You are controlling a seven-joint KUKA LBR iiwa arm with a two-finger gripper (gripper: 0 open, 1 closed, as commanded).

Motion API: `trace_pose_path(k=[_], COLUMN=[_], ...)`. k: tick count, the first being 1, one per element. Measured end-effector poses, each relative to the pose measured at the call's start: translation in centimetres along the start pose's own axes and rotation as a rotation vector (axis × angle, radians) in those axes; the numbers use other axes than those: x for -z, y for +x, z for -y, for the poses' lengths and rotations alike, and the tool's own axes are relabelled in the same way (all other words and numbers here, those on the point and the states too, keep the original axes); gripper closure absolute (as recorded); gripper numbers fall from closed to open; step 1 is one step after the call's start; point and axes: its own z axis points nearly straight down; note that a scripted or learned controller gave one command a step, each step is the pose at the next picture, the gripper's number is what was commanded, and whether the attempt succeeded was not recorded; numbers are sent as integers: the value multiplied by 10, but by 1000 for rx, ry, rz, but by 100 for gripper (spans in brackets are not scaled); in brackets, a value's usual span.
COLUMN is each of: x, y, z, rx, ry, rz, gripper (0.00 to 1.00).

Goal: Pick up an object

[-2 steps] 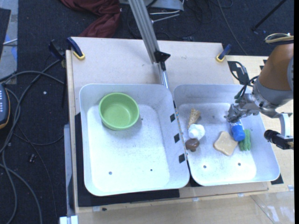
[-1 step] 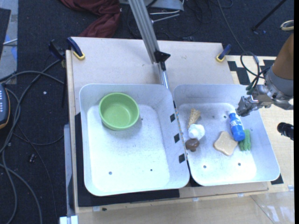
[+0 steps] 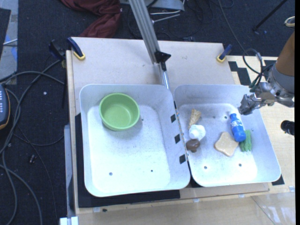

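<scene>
Since the arm (image 3: 285, 76) comes in from the right and gets chopped off by the frame edge, you mostly just see the wrist end. Its gripper (image 3: 245, 106) hangs over the upper right rim of the right bin (image 3: 225, 171), just up and right of the blue bottle (image 3: 236, 127). Open or closed? Honestly can't tell, it's a dark blurry blob from this angle. The bottle lies near the bin's right wall, with a green thing (image 3: 246, 143) partly tucked behind its lower end. Nearby sit a piece of toast (image 3: 226, 144), a cone (image 3: 194, 117), a white lump (image 3: 197, 132) and a small brown lump (image 3: 192, 145), both too fuzzy to identify. The left bin (image 3: 131, 165) holds a green bowl (image 3: 119, 111).
</scene>
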Motion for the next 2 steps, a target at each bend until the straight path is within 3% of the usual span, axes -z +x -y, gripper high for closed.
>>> trace_pose_path(k=[1, 2], x=[3, 10], y=[46, 97], z=[2, 20], rx=[5, 6], ry=[3, 4], rz=[-3, -3], gripper=[100, 100])
